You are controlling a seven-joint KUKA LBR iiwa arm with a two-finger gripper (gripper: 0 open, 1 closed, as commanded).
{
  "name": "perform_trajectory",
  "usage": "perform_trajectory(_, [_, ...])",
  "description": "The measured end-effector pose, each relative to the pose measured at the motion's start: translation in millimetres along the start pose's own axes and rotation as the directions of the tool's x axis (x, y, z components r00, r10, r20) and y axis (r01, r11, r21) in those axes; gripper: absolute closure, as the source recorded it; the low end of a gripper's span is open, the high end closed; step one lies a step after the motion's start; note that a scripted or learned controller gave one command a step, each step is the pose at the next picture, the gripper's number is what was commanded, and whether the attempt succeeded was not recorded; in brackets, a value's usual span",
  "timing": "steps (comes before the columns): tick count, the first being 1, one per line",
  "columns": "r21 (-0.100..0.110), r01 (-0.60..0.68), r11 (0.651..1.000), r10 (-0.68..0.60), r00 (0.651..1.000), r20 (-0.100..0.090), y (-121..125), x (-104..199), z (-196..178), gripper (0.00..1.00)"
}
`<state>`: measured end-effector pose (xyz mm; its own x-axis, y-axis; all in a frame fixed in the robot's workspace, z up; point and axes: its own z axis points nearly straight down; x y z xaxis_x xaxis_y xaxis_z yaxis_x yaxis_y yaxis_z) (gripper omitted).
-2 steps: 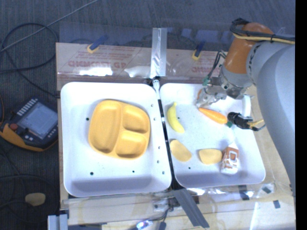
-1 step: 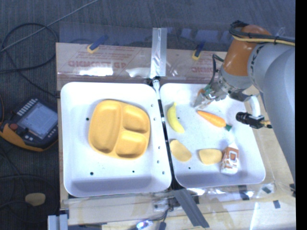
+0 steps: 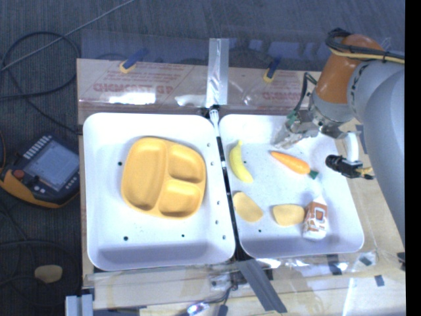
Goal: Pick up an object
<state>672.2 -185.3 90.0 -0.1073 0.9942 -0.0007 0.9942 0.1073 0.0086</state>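
Carrot (image 3: 290, 162) lies in right bin (image 3: 348, 232), near gripper (image 3: 294, 129) at bin's far side; cannot tell gripper's state. Left bin (image 3: 99, 196) holds yellow divided tray (image 3: 164, 176). Right bin also has banana (image 3: 239, 162), two yellow pieces (image 3: 248, 207), small carton (image 3: 316, 218), label unreadable. Grey carpet (image 3: 39, 5), cables, pendant (image 3: 41, 170) left.

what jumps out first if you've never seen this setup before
The big yellow divided tray in the middle of the left bin draws the eye first. Next come the right bin's small items: a banana by its left wall, a carrot at its centre and a small carton near its front. The gripper hangs over that bin's back edge, above the carrot.
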Motion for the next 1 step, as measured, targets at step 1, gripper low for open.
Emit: perform_trajectory(1, [0.014, 0.001, 1.0, -0.001, 1.0, -0.009, -2.0, 2.7, 1.3, 0.0])
